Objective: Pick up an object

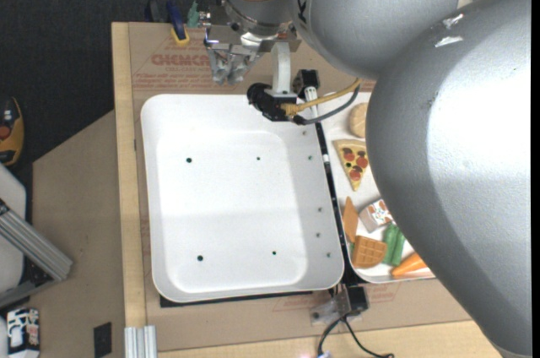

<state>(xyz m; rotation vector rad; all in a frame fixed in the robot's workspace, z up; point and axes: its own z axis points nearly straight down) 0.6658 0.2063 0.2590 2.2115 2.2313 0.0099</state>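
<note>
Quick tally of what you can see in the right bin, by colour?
Partly hidden by the arm, so visible things only, in the right bin:
Orange or tan: 4 - pizza slice, waffle, carrot, wedge
Green: 1 - green piece
Beige: 1 - round piece
White: 1 - packet
Total: 7

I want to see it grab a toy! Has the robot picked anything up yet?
Not yet, it seems. The hand hangs above the far rim of the left bin, with nothing seen between its fingers. The toys, like the pizza slice and waffle, lie in the right bin. Reaching, gripping and lifting one are all left.
</note>
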